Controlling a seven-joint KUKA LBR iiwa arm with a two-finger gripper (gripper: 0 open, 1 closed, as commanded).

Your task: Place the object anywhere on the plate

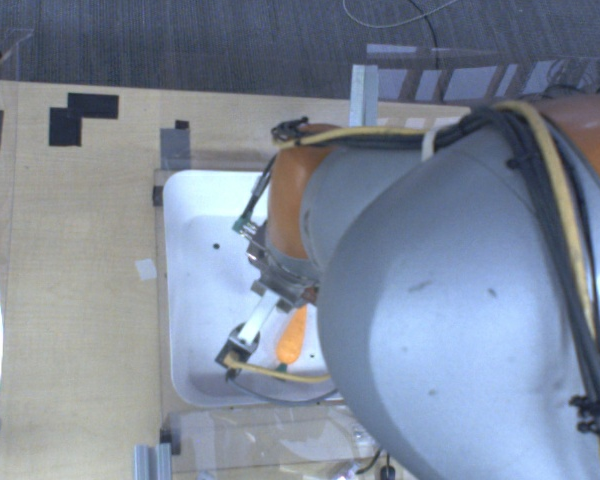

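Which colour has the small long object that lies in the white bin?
Orange. The camera view shows the object plainly, lying in the bin.

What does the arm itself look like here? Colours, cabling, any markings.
Smooth, rounded grey arm shell with an orange band above the wrist. A yellow cable runs along the top of the shell, alongside black cables that continue down its right side. The wrist fittings are dark metal. The shell has a few small dark specks, and I can read no lettering.
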